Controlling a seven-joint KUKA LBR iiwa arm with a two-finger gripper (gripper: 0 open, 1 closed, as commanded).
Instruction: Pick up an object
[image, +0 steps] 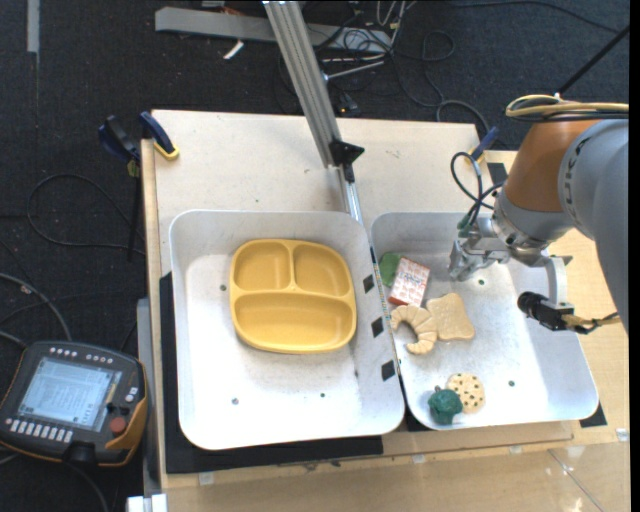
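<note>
A pale bench (250, 160) carrying two shallow white bins side by side.

The left bin (200, 400) takes up most of the bench's left half and reaches close to the front edge; the right bin (550, 385) sits touching it and runs out toward the right edge. A dark mat (175, 455) shows under the left bin along the front-left corner. The back strip of the bench lies bare behind both bins. At the back-left corner a blue and yellow clamp (155, 135) grips the edge. A slanting metal post (310, 85) comes down to the bench just behind where the bins meet.
</note>
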